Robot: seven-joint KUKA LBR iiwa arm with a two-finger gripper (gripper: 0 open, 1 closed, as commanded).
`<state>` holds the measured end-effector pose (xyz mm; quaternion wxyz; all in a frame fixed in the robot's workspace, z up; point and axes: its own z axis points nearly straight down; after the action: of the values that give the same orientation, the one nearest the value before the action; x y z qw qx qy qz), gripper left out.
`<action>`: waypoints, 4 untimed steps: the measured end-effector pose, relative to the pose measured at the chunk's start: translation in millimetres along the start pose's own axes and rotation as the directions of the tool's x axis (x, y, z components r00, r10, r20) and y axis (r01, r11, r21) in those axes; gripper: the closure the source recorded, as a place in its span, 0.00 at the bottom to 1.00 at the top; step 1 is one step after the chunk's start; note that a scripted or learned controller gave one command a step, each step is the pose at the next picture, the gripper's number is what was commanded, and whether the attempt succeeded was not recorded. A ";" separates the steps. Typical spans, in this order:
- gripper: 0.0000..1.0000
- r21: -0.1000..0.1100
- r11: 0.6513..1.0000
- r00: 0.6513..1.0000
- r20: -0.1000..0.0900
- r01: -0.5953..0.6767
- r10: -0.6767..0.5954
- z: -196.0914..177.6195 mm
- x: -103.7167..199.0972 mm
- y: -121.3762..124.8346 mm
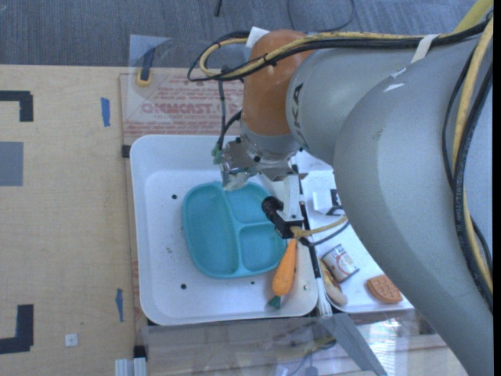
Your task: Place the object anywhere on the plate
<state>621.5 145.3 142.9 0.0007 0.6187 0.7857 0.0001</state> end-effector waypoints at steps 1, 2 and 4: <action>1.00 0.000 0.998 0.998 0.000 -0.062 0.062 -13.2 55.8 36.5; 1.00 0.003 0.990 0.990 -0.001 -0.143 0.143 -8.8 29.6 -49.2; 0.00 -0.001 1.000 1.000 0.000 0.014 -0.014 -72.0 30.5 -18.8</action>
<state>596.0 170.6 214.8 0.0008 0.6133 0.7898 0.0005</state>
